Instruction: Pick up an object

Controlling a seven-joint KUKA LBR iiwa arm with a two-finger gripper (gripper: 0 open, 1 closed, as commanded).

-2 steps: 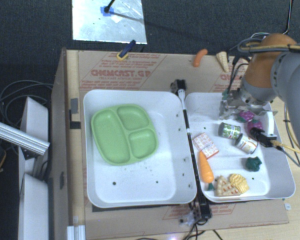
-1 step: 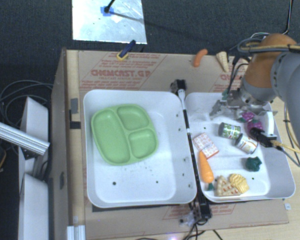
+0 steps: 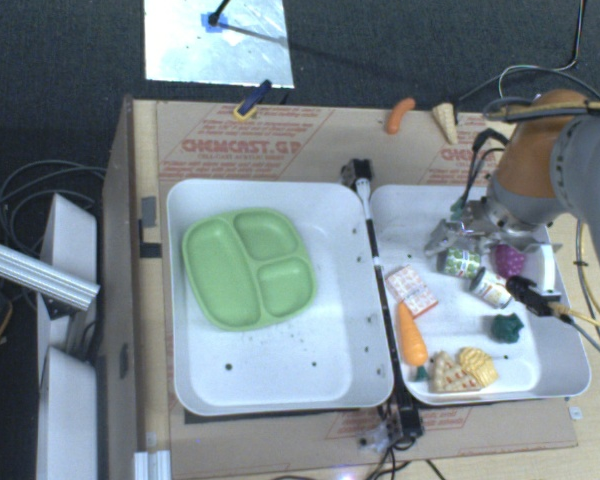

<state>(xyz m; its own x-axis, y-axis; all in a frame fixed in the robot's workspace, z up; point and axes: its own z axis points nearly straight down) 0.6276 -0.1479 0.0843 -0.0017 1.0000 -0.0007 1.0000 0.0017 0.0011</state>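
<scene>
Gripper (image 3: 460,236) of the arm (image 3: 540,168) was found low in the right bin (image 3: 570,368), near its back edge; whether its metal fingers were spread or closed could not be told from the overhead view, and nothing could be confirmed as held. Directly beneath and touching its tip stood a small green can (image 3: 463,262), judged the likely target since the tool hung over it. A purple object (image 3: 510,260) lay just beside the can on the arm's side, partly under the wrist. A small bottle (image 3: 491,292) lay tilted just in front of the can, with a dark green piece (image 3: 506,326) further forward. Crowding of these items around the can was judged the main obstacle: a closing finger could catch the bottle or the purple object rather than the can alone.

A patterned card box (image 3: 411,289) lay near the bin's inner wall, an orange carrot (image 3: 412,336) in front of it, and a yellow corn-like toy (image 3: 463,370) at the front edge, all clear of the tool.

In the left bin (image 3: 210,378) a green divided plate (image 3: 247,267) rested flat, well apart from the work.
</scene>
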